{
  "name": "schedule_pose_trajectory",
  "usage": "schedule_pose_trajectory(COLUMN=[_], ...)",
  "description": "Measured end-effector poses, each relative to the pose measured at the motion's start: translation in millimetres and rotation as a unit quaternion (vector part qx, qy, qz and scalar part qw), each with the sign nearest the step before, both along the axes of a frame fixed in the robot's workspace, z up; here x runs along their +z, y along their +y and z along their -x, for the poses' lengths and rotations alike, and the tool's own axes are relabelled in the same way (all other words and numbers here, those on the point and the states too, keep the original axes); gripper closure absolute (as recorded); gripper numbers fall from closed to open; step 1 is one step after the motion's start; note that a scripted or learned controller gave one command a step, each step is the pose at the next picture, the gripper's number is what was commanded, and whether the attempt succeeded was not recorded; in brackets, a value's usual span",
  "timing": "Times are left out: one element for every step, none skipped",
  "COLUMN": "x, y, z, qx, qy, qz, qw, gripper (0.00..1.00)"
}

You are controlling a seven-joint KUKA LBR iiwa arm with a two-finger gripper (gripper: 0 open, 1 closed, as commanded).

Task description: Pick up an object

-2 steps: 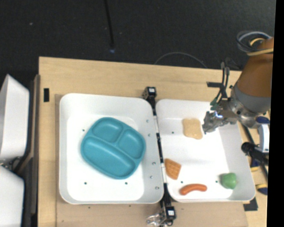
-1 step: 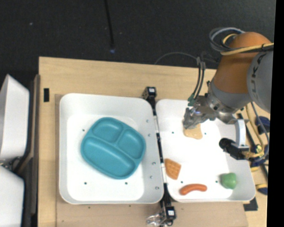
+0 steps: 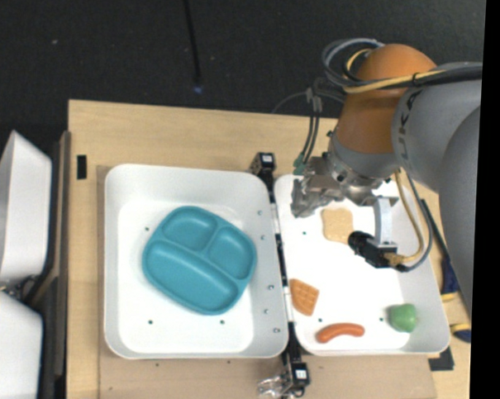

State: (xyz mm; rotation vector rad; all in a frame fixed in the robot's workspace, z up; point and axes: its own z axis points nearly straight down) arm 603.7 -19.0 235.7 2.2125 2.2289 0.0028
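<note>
My gripper (image 3: 310,199) hangs over the back left corner of the right bin (image 3: 420,280), below the arm's orange band. A tan toy bread slice (image 3: 337,225) lies just to its right on the bin floor, apart from it as far as I can see. Nearer the front lie an orange waffle piece (image 3: 304,297), a red sausage (image 3: 341,332) and a green rounded object (image 3: 403,317). Nothing shows in the gripper's grasp.
The left bin (image 3: 121,313) holds a blue divided plate (image 3: 199,258). A black part with a cable (image 3: 373,249) hangs off the wrist over the right bin's middle. The wall between the two bins (image 3: 277,262) runs just left of the gripper.
</note>
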Motion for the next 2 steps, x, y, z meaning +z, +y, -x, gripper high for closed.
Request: schedule_pose_trajectory(x=[11,19], y=[58,107], z=[-14,-28], qx=[0.001,0.000], qy=[0.000,0.000], qz=[-0.0008,-0.0008], qw=[1.0000,1.0000], gripper=[1.00,1.00])
